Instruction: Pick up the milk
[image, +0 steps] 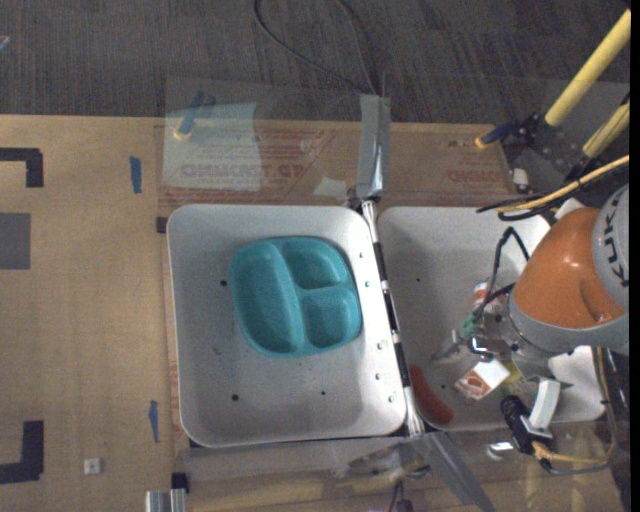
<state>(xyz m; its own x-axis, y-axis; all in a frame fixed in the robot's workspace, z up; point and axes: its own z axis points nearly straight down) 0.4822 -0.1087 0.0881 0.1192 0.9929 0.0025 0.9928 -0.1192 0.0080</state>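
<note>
Orange-banded arm (565, 270) hangs low over the right bin (430, 260), its gripper (478, 345) just above the small milk carton (483, 378) near the bin's front edge; I cannot tell its state. Judging by this, the reach is underway; next comes a closing squeeze and lift.

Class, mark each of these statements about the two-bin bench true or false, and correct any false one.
1. The teal divided plate lies in the left white bin. True.
2. The plate has three compartments. True.
3. The grey arm with the orange band hangs over the left bin. False: it is over the right white bin.
4. A red elongated object lies on the plate. False: it lies in the right bin near the divider.
5. Blue tape strips mark the wooden bench. True.
</note>
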